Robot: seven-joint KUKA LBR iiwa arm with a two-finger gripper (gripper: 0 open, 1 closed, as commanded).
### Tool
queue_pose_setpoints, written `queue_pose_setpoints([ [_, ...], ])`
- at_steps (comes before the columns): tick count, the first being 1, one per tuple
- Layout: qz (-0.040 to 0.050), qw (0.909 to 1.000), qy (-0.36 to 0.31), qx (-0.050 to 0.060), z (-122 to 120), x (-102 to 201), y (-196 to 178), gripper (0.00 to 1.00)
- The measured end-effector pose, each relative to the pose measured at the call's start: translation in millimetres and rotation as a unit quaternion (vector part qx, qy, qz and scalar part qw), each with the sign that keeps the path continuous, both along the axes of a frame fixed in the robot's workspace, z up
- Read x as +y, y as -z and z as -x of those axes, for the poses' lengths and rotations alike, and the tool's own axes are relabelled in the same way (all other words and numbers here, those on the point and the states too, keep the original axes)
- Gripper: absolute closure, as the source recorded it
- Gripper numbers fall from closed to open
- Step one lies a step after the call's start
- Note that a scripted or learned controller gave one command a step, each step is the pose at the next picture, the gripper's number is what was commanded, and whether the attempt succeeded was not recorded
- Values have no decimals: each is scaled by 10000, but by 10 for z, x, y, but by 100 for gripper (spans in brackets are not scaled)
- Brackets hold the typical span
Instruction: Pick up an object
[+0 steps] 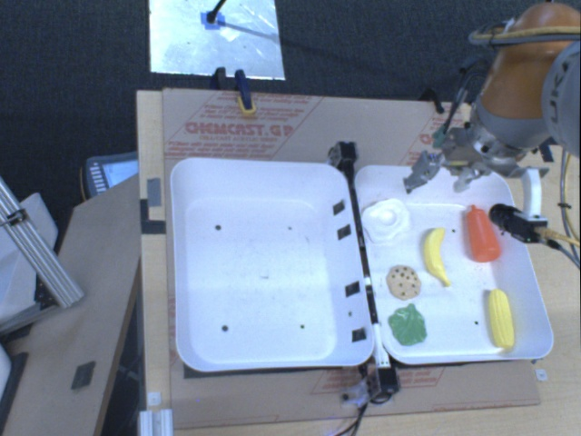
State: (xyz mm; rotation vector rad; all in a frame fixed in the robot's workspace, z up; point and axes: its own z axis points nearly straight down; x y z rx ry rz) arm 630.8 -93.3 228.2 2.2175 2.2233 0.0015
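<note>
The table [272,116] carries two white bins; toy foods lie in the right bin [536,334]. Your gripper [445,171] hovers over its upper edge, fingers spread and empty. Descend here and you risk clipping the rim, missing the white piece [385,218].

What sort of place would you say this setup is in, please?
Probably a robotics lab test bench rather than a kitchen: two shallow white plastic bins sit on a cardboard-covered bench, a grey-and-orange robot arm reaches over them, and the food, like the yellow plastic banana, looks like toys.

Glossy white plastic bins [263,243] on matt brown cardboard [300,121].
</note>
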Motion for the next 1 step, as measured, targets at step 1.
queue_pose_setpoints([
  [1,-2,10000,9,13,559,163,129,0],
])
